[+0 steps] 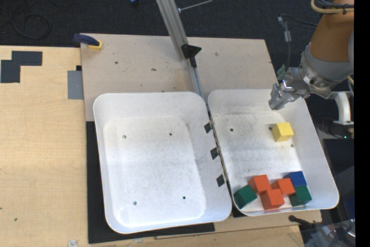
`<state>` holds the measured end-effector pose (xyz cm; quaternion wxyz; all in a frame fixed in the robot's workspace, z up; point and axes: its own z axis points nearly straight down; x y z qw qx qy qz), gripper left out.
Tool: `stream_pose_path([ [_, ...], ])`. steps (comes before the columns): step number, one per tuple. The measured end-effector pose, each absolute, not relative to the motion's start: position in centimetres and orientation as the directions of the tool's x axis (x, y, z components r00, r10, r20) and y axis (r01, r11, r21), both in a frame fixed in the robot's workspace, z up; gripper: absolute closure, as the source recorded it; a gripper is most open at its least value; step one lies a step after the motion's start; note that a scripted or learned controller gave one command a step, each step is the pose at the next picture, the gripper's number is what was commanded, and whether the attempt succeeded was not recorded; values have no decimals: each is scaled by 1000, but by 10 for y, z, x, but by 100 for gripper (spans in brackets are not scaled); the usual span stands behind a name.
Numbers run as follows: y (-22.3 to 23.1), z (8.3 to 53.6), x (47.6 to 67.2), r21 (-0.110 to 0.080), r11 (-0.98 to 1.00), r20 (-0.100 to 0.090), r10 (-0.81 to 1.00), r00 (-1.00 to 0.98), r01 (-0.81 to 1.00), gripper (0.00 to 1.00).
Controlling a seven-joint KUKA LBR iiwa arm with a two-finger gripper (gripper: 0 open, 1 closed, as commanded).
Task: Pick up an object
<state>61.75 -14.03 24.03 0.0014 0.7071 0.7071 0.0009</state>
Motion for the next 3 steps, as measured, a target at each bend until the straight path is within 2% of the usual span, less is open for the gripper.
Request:
stream_pose_path([
  [1,-83,233,612,-4,4,3,1000,-4,1000,100],
  [3,25,247,617,-3,4,2,1000,-4,1000,100],
])
